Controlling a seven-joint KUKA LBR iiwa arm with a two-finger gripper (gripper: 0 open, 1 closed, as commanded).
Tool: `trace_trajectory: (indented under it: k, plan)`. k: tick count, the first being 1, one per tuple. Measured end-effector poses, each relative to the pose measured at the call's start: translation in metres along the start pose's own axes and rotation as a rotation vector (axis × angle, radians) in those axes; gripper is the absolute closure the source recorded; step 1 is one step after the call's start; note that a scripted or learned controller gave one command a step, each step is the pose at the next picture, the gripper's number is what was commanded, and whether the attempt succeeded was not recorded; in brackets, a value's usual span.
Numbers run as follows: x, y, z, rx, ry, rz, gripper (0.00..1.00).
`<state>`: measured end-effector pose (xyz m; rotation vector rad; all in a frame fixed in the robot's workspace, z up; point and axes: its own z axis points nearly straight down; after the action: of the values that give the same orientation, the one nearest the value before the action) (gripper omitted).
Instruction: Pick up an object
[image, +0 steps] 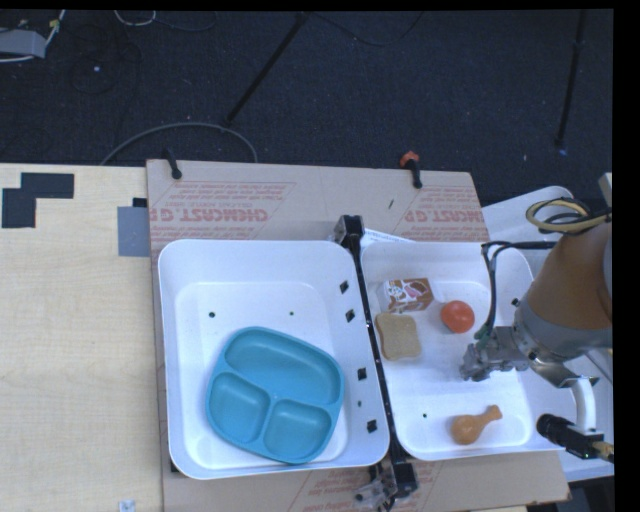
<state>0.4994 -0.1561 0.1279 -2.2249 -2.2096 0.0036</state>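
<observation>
Upside-down red "CHEMCAST GP" print on cardboard sheet (225, 205)

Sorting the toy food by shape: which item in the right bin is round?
The red-orange tomato; the bread slice and packet are flat and squarish, the drumstick is elongated.

Robot lab: clamped cardboard (300, 205) base, two white bins (185, 300), cables (180, 130) on dark floor.

tomato (458, 316): I see it red, round, far side of right bin
bread slice (399, 337): tan, flat, just beside packet
packet (408, 293): brown-white, flat
drumstick (474, 425): orange-tan, near edge
</observation>
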Motion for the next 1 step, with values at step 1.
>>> trace_trajectory:
  k: [1]
  plan:
    - [0.0086,-0.0020,-0.0573,-0.006,-0.002,-0.009,1.00]
